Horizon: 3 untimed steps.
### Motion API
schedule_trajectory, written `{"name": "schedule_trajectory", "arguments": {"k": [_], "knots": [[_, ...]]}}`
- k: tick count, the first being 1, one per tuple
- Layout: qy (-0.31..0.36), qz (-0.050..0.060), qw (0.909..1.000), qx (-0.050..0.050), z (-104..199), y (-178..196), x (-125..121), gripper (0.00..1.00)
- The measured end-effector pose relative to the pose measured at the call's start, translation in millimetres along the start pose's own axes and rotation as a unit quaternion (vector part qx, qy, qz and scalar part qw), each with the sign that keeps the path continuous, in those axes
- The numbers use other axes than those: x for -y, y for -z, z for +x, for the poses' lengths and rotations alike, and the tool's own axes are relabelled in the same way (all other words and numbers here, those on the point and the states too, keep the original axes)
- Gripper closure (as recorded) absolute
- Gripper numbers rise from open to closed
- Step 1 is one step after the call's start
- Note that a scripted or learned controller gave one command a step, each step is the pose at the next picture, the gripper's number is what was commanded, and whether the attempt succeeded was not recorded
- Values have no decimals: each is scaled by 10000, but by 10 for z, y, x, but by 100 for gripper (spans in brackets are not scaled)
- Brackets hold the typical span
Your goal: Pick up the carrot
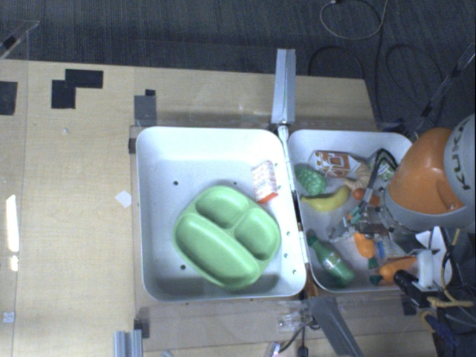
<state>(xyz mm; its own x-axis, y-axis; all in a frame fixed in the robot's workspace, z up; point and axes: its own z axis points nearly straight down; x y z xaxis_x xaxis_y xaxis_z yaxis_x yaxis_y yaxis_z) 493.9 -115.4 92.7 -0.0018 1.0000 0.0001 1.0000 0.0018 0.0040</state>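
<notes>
One carrot (364,245) lies just beside end effector (355,219).

The pale wooden bench (67,222) bears two white bins (152,199), side by side.

A rounded orange band (422,175) bulged out above the wrist, glossy under the light, and a grey housing (462,158) with dark lettering sat right beside it at the edge of the camera view. Below the orange ran a pale grey collar (424,216). A black cable (381,159) looped near the wrist's front.
</notes>
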Motion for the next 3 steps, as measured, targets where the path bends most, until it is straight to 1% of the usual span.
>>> {"name": "schedule_trajectory", "arguments": {"k": [1, 2, 3], "knots": [[1615, -93, 9868, 44, 243, -17, 2, 0], [1633, -106, 9865, 22, 275, 91, -16, 100], [2129, -24, 9771, 2, 1078, 1771, 41, 100]]}}
